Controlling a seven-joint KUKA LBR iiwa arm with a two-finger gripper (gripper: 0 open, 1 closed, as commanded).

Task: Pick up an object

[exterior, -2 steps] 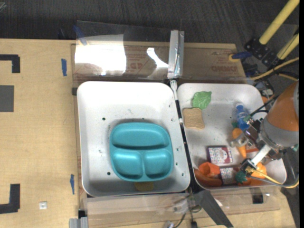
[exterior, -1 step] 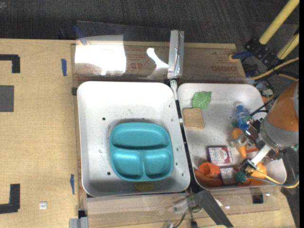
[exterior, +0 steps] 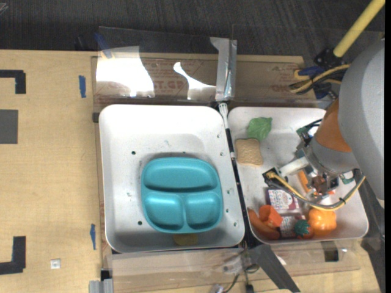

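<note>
- Progress: the pick looks not yet made; the gripper [exterior: 317, 185] is low in the right bin [exterior: 275, 130], over the clutter near its front edge, and nothing can be seen between its fingers; the grasp and the lift are both left, as far as I can judge.
- Gripper state: I cannot tell; wrist and cables cover the tips.
- Likely target: the small pink-and-white packet [exterior: 281, 199], lying flat just beside the gripper towards the bin's middle; it looks roughly square, so no clear long axis.
- Neighbours: an orange toy [exterior: 322, 220] at the front right corner; a carrot-like piece [exterior: 264, 220] along the front edge; a tan sponge [exterior: 249, 152] and a green piece [exterior: 259, 127] near the back left corner.
- The left bin [exterior: 122, 139] carries a teal divided tray [exterior: 181, 193], long axis along the front edge.
</note>
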